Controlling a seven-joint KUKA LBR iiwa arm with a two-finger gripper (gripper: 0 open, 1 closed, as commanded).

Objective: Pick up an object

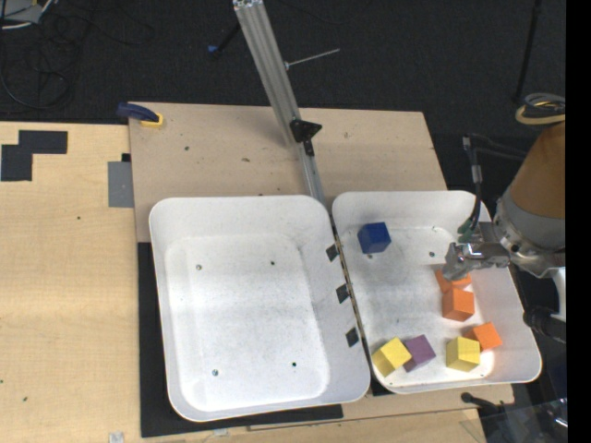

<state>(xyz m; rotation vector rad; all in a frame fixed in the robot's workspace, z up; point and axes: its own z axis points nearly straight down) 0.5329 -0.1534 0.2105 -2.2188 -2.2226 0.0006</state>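
**Gripper sitting over orange block in right bin**

Arm is reaching in from the right, gripper (459, 264) hanging just above the orange block (457, 301) near the right bin's (406, 207) right side. Can't tell finger opening or any hold. Blue cube (374, 237) is lying toward the bin's back; yellow (392, 354), purple (419, 350), second yellow (463, 353) and small orange (487, 336) blocks are sitting along the front. Left bin (175, 212) is sitting alongside.
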